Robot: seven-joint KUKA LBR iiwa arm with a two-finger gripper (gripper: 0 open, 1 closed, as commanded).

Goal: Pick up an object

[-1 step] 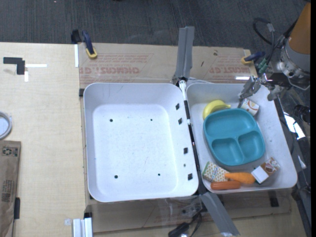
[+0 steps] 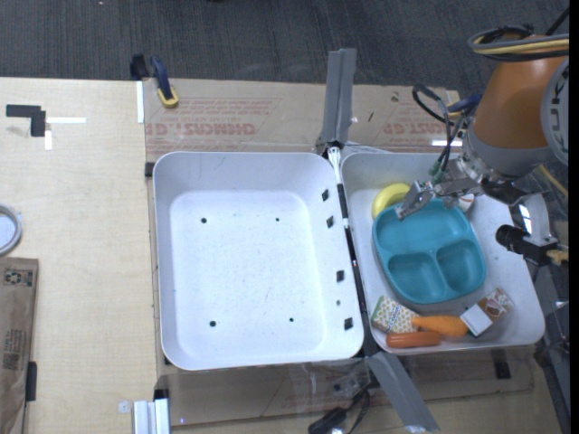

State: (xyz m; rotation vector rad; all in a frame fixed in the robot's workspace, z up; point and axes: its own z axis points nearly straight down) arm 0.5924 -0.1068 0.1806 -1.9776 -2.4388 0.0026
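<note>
Reaching in from the right, the grey arm with its orange band holds its claw (image 2: 423, 199) low over the back of the right bin (image 2: 520, 328), at the far rim of a teal divided plate (image 2: 432, 259). A yellow banana (image 2: 389, 197) lies just to the claw's left, touching the plate's far left edge, its long axis running roughly left to right. Whether the claw is spread or closed cannot be told, and nothing is visibly held.
</note>
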